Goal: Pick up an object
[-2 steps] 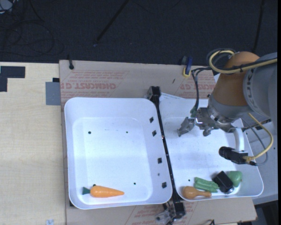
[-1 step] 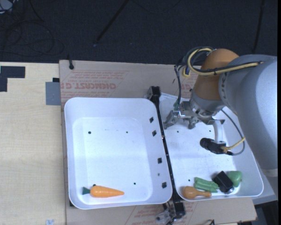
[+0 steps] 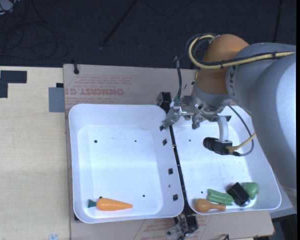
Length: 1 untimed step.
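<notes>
Nearest to me, along the near wall of the right-hand white bin (image 3: 270, 181), I see a small cluster of toys: a tan pear-shaped plastic piece (image 3: 209, 205) lying on its side, a green pea-pod-like plastic piece (image 3: 220, 197) touching it just behind, a black rectangular block (image 3: 238, 193) tilted across the pod's right end, and a second green rounded piece (image 3: 250, 188) poking out from behind the block. All four sit bunched together in the near right corner of that bin.

Over in the left-hand white bin (image 3: 80, 134), I see an orange plastic carrot with a green stub (image 3: 112, 204) lying flat along the near wall, tip pointing right, well apart from everything else.

On my feed the grey arm with its orange band (image 3: 225, 59) comes in from the right and hangs over the far part of the right bin. Its two-finger gripper (image 3: 192, 115) sits close to the divider between the bins, near the far edge, well away from the toy cluster and from the carrot. I cannot tell from this angle how its jaws stand, and I see nothing between them. A black cable fitting (image 3: 216, 145) dangles just below the wrist over the bin floor.
</notes>
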Tool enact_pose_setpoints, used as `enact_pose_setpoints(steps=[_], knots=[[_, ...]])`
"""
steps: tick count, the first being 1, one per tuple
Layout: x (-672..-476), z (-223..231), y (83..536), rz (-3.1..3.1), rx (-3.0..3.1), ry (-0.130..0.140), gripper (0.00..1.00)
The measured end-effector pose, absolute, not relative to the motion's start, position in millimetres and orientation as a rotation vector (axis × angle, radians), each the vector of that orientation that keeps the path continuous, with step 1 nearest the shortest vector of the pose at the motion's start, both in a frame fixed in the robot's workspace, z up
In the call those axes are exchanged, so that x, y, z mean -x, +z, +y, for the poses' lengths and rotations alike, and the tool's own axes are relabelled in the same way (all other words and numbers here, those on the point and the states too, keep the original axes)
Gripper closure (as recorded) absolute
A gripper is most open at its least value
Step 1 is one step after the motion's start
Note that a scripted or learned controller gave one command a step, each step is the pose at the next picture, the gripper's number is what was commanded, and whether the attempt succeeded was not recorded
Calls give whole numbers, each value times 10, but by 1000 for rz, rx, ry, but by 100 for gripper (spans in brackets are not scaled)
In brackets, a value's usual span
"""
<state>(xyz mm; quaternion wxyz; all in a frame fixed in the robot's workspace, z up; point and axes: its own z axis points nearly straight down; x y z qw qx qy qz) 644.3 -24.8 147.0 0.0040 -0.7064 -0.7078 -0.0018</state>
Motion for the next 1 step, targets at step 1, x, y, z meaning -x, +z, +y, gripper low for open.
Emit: enact_pose_setpoints(steps=[1], knots=[[-6442,-837,2156,-2221,2228,-1,0]])
